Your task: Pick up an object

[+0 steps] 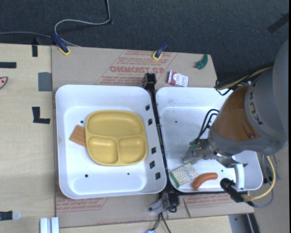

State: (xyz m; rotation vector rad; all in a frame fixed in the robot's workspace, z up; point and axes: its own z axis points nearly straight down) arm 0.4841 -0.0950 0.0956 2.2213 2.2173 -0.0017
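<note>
Camera view has the gripper down low in the right bin, and honestly I can't tell how it's set since the arm covers most of it. Just below it sit a green-and-white packet and an orange sausage, close together near the front wall. Left bin has a yellow divided tray with a brown cracker-like piece tucked at its left edge. A small red-and-white box lies on the cardboard behind the bins.
</note>
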